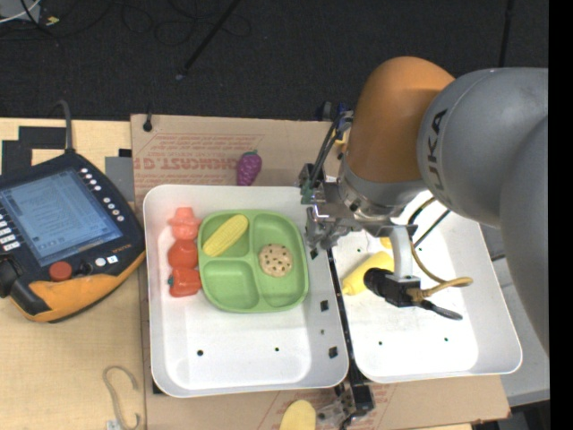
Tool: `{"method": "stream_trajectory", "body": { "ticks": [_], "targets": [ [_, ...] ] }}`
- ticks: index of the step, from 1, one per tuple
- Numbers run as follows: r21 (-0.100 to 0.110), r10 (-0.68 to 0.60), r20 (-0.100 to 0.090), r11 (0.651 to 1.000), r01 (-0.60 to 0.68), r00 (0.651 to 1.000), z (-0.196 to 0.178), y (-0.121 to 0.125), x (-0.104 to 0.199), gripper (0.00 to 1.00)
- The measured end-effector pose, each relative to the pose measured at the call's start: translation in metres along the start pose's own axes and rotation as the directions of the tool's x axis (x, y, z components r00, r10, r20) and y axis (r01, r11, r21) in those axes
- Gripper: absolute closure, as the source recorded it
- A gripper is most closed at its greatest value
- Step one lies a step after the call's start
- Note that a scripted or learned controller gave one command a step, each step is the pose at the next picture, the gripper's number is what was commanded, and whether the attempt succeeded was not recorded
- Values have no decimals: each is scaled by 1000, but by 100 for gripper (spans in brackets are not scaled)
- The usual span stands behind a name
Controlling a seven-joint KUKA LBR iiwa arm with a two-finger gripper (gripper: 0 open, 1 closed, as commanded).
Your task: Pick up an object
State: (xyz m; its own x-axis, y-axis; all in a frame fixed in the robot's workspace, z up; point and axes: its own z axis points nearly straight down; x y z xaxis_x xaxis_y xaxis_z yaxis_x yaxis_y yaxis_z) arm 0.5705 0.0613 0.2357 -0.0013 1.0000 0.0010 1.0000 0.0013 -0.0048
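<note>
A control pad (63, 231) was pictured lying on the bench (54, 365). Red print on a cardboard sheet (197, 155) was shown upside down and could not be read. In the left bin (233, 356), a red toy (183, 258) was set beside a green plate (235, 287) on which a corn cob (224, 233) and a cookie (276, 260) were kept in separate compartments. The claw (318, 227) was poised at the bins' shared edge; whether it was spread could not be told. A yellow object (356, 280) was seen in the right bin (448, 348).
</note>
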Motion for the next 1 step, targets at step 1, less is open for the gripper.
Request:
{"method": "stream_trajectory", "body": {
  "ticks": [1],
  "targets": [
    [0, 2, 0, 1000, -2, 1000, 0, -2, -2, 100]
  ]
}}
